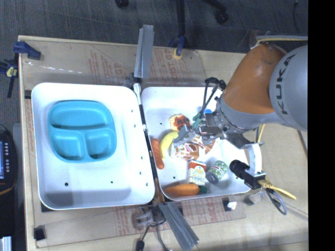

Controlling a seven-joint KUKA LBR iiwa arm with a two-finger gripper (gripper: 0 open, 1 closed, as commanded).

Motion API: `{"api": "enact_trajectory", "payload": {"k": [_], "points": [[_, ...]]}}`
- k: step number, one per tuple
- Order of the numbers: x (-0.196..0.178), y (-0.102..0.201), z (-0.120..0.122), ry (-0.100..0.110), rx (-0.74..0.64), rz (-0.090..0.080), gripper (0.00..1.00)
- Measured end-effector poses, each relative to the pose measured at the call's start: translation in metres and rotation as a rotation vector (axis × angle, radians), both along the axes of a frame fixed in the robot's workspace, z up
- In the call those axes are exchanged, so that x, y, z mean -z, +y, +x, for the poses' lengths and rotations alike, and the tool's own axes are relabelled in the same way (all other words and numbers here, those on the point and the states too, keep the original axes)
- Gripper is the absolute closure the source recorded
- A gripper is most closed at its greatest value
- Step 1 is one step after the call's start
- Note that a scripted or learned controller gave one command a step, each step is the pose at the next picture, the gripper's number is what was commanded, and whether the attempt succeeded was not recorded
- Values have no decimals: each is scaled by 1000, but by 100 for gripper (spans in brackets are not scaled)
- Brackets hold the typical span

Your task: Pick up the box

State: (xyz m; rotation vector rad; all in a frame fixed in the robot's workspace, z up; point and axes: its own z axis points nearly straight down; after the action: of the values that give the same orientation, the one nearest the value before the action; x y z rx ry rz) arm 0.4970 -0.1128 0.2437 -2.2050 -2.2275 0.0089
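Two-finger gripper (194, 135) is seen low over the right white bin's (152, 101) middle, finger state cannot be told, directly above the patterned white-and-orange carton box (189, 149) beside a yellow banana (167, 143).

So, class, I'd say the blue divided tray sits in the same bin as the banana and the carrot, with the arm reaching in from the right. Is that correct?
Not quite. The camera view shows the blue divided tray alone in the left bin, while the banana and the carrot lie in the right bin. The arm does reach in from the right.
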Motion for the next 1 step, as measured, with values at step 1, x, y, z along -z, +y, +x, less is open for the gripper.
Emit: {"api": "enact_trajectory", "payload": {"k": [1], "points": [[21,23,17,-1,554,-7,0]]}}
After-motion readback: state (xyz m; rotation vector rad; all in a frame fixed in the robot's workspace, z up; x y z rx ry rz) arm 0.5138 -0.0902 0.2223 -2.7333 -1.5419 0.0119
